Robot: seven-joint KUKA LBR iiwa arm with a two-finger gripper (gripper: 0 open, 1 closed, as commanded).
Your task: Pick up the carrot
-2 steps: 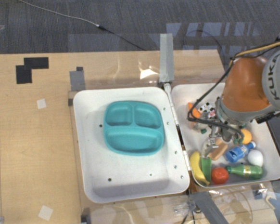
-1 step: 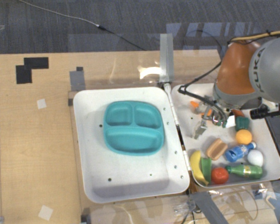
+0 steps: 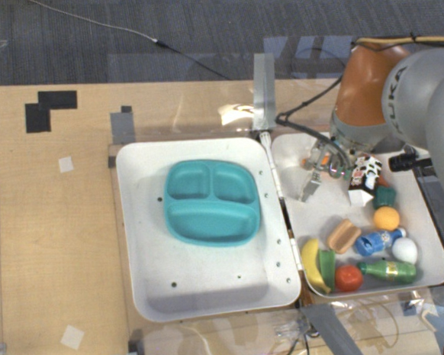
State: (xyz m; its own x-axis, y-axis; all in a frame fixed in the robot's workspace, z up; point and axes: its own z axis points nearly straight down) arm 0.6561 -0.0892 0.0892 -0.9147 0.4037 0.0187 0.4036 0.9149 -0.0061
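Camera view shows the carrot point(image 3: 386, 216), orange with a dark green top, near the right bin's point(image 3: 436, 267) far wall, well apart from the gripper point(image 3: 319, 174), whose opening I cannot tell. It is probably light, stiff, slick plastic; gripping across the orange body looks best.

One fixed camera, overhead, slanted down, both bins point(image 3: 209, 304)

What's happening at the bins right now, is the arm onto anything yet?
The grey arm reaches in from the right, its tool over the upper part of the right bin, with nothing seen between its fingers. The toy foods lie clustered lower in that bin; I cannot pick out a carrot for sure. The left bin holds a teal divided plate.
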